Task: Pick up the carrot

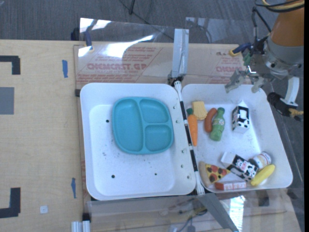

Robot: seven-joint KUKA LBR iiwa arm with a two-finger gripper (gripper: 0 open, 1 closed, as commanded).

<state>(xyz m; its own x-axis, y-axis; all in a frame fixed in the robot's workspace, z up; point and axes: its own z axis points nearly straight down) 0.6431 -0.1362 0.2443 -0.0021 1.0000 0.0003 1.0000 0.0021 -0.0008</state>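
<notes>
My pincer [245, 82] hangs spread open and empty over the far rim of the right bin [282, 149], well apart from the carrot [192, 128]. The carrot lies along that bin's left wall, just beside the cheese [199, 109] and near the sausage [210, 120]. I judge that one finger could strike the wall or catch the cheese, spoiling the grasp.
</notes>
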